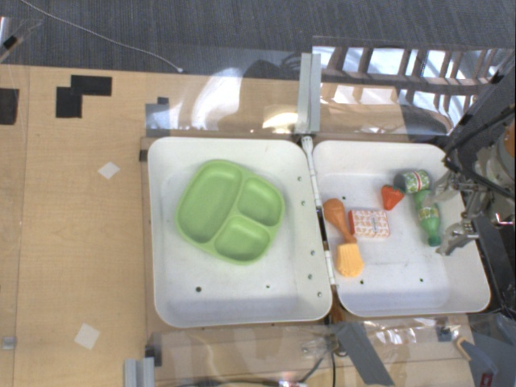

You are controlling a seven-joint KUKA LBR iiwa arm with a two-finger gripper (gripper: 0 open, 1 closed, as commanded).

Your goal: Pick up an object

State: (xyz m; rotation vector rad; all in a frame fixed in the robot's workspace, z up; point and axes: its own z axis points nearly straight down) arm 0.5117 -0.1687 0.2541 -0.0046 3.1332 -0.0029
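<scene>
We see a wooden worktop [72, 240] bearing two white bins [242, 305], dark carpet [242, 14] behind. Our hand [458, 216] hovers at the right bin's edge, fingers apart, empty.

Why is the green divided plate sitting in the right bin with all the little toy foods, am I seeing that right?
Not quite. The camera view shows the green divided plate alone in the left bin. The little toy foods, such as the orange drumstick and the green bottle, lie in the right bin.
</scene>
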